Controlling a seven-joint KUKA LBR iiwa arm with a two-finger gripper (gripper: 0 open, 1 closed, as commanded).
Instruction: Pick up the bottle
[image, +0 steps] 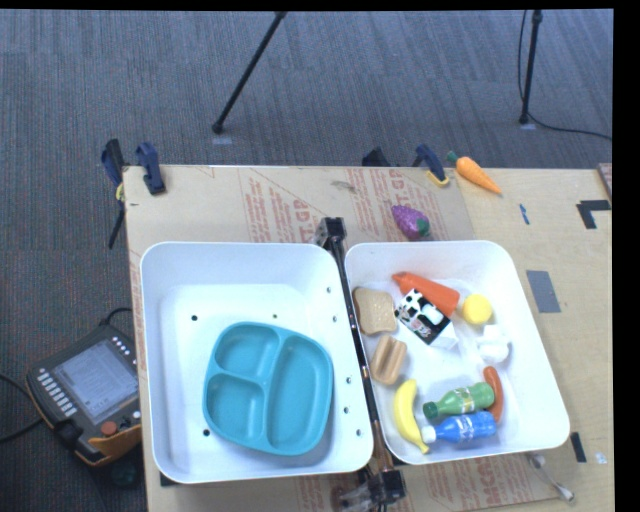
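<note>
Two bottles lie on their sides near the front of the right bin (523, 283). The green bottle (458, 402) has a yellow label and points left. Just in front of it and parallel lies the blue bottle (461, 429) with a white cap. A yellow banana (405, 414) touches both at their left ends, and a red sausage (493, 391) lies at their right.
The right bin also holds a carrot (428, 291), a cow-patterned carton (422, 315), a lemon (477, 309), a toast slice (375, 311) and a bun (388, 358). A blue divided plate (269, 388) sits in the left bin (152, 300). On the bench behind lie a carrot (478, 175) and a purple toy (410, 221).
</note>
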